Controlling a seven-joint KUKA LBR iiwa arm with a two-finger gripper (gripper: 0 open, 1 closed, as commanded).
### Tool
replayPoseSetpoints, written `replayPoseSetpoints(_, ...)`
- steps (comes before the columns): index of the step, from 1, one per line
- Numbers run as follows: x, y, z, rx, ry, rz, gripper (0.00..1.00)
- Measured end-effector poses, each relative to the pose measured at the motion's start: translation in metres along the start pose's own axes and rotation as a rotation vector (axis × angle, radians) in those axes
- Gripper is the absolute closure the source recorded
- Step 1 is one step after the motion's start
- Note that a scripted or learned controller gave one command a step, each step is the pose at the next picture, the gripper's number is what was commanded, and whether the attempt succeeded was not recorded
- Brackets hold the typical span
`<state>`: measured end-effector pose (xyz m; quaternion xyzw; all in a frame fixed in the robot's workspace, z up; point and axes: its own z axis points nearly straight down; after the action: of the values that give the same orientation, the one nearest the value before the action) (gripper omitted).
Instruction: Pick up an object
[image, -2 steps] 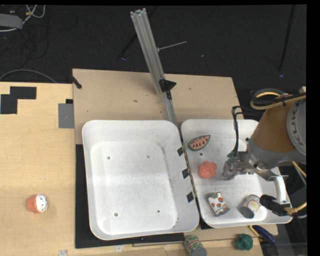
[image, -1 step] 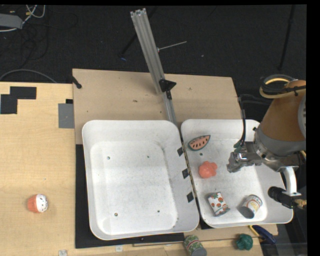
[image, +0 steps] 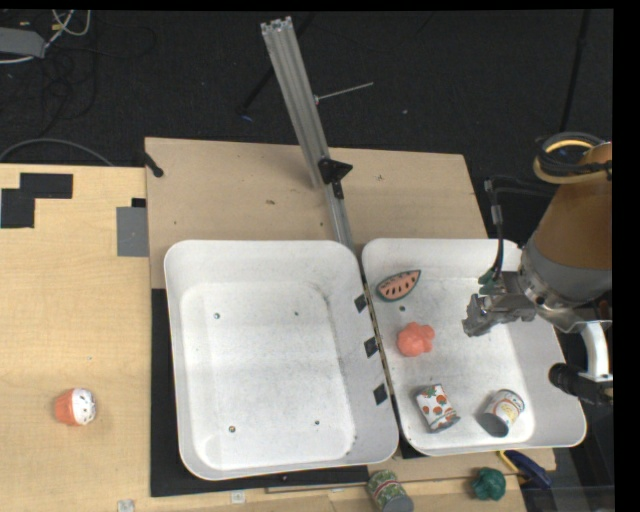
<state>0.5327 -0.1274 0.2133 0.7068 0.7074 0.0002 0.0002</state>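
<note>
- Grey two-finger gripper (image: 478, 318) hovering over right white bin (image: 548, 428); cannot tell how it stands.
- Near it: orange-red lumpy toy (image: 416, 339), watermelon-slice toy (image: 398, 286), patterned small box (image: 435, 407), tipped tin can (image: 501, 411).
- Left white bin (image: 190, 300) alongside, on tan board.
- Light wooden bench (image: 60, 300) bearing round orange-white ball (image: 75, 407).
- Dark floor with cables behind.

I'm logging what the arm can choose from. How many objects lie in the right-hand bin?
4. A watermelon slice at the upper left, a red lump mid-bin, a patterned box at the bottom, a tipped can to its right. The arm may hide more.
</note>
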Motion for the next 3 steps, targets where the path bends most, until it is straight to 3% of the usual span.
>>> replayPoseSetpoints(1,0.055,0.003,-0.011,0.001,0.003,-0.004,1.00)
replayPoseSetpoints(3,0.162,-0.005,0.003,0.006,0.003,-0.004,1.00)
